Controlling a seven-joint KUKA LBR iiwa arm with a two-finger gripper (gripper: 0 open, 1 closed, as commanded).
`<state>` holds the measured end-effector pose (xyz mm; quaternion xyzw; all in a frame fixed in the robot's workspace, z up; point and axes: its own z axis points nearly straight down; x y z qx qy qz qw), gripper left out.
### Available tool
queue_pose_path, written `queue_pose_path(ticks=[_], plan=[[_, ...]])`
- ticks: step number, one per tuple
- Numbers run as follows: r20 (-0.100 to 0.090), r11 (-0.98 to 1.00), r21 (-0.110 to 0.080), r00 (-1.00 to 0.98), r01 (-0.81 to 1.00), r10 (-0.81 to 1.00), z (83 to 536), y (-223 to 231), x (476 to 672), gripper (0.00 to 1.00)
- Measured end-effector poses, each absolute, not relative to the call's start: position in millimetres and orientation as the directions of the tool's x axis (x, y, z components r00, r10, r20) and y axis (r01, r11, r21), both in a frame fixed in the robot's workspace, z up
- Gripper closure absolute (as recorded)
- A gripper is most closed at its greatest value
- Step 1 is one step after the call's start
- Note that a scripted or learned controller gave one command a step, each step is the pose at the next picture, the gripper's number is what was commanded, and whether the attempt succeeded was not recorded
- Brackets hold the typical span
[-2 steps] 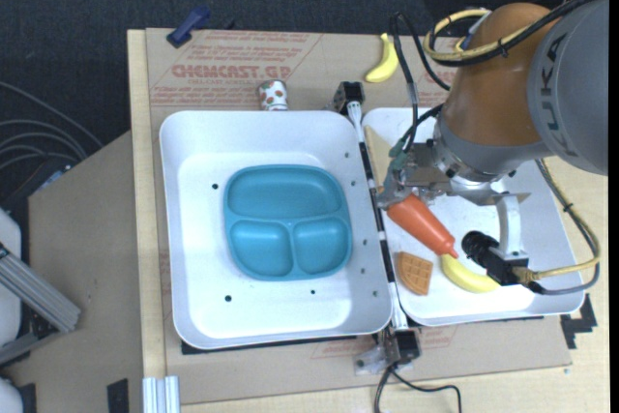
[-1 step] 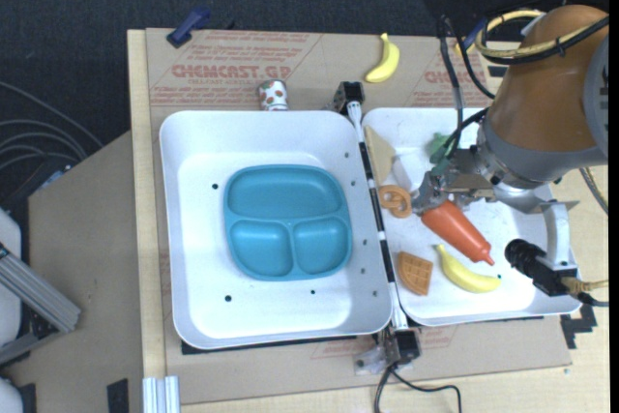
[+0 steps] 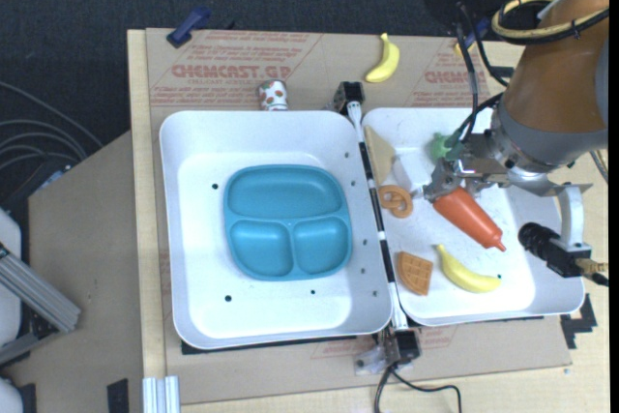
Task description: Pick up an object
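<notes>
The right bin [image 3: 542, 303] holds an orange carrot [image 3: 471, 217] lying at a slant, a yellow banana [image 3: 468, 273], a waffle piece [image 3: 415, 272], a brown pretzel ring [image 3: 395, 200], a pale wedge [image 3: 380, 152] and a small green item [image 3: 443, 146]. My gripper [image 3: 448, 181] hangs low over the middle of this bin, right at the carrot's upper left end. The wrist hides whether it touches the carrot. A blue divided plate [image 3: 286, 220] lies in the left bin [image 3: 193, 160].
On the bench behind the bins lie a second yellow banana [image 3: 384, 61], a small red-and-white object [image 3: 274, 95] and a blue piece [image 3: 187, 26]. The arm's grey and orange body covers the right bin's far right corner.
</notes>
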<state>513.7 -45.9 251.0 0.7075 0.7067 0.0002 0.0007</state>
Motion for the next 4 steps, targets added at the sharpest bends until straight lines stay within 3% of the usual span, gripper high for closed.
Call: queue_pose_path(ticks=[1, 2, 3, 4], plan=[[0.000, 0.001, 0.000, -0.001, 1.000, 1.000, 244, -47, 597.9, 1.00], [0.001, 0.001, -0.004, -0.001, 1.000, 1.000, 223, 9, 562.3, 1.00], [0.001, 0.000, -0.004, 0.000, 1.000, 1.000, 247, 16, 485.8, 1.00], [-0.001, -0.001, 0.000, 0.001, 1.000, 1.000, 244, -15, 540.3, 1.00]])
